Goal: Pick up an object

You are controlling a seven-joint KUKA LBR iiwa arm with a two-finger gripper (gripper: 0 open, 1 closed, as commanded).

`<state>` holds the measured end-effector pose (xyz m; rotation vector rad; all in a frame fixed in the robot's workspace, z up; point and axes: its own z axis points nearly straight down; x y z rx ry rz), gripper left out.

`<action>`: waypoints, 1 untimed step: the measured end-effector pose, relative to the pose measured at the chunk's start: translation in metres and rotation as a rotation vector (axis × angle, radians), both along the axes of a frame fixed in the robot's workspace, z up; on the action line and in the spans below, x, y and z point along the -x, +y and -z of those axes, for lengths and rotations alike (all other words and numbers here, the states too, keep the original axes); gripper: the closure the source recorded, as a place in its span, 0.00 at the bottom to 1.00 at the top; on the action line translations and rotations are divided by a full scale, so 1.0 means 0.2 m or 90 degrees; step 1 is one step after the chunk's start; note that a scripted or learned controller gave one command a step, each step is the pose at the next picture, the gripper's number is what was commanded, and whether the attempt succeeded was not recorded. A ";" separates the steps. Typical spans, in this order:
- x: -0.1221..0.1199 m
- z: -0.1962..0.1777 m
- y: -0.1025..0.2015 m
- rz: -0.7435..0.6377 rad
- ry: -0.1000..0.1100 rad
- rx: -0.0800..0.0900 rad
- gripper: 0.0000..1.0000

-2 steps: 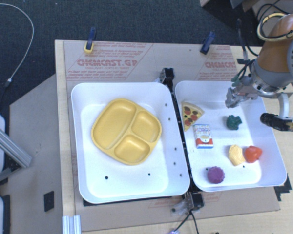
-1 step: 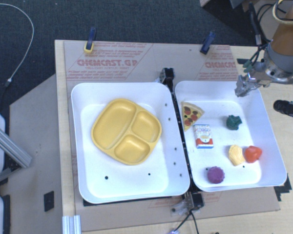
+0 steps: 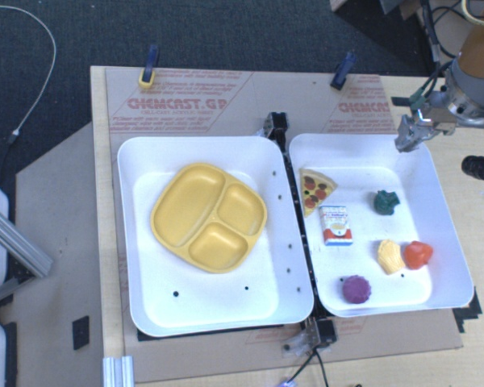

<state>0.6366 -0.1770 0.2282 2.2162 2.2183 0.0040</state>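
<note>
**Camera view: small toys waiting in the right bin, claw parked at its far corner**

Camera view is giving me both bins from above. I am looking at the right bin (image 3: 444,216), where every candidate for the pick is lying: a pizza slice (image 3: 315,189) flat against the near-left wall, a small carton (image 3: 335,224) lying on its side just below it, a green piece (image 3: 385,201) toward the far right, a yellow corn-like piece (image 3: 390,256) touching a red-orange piece (image 3: 418,254), and a purple piece (image 3: 356,289) alone near the front edge.

I am judging all of these to be light play food, stiff plastic with smooth skins that may slide under pressure. The purple piece is looking like the easiest take: rounded, well apart from its neighbours, with room on both sides for a squeeze across its middle. The carton is offering flat parallel faces, also a fair hold. The pizza slice is sitting too flat and too near the wall, and the corn and red pieces are crowding each other.

The gripper (image 3: 409,135) is hanging over the far right corner of this bin, the grey arm (image 3: 472,71) reaching in from the right. I cannot tell whether the claw is released or clenched; nothing is showing between its tips.

The left bin (image 3: 137,216) is carrying a yellow divided plate (image 3: 208,216), away from the claw.
</note>
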 end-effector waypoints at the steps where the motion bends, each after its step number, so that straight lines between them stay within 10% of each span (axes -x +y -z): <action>1: 0.05 -0.01 0.28 -0.002 0.005 -0.002 1.00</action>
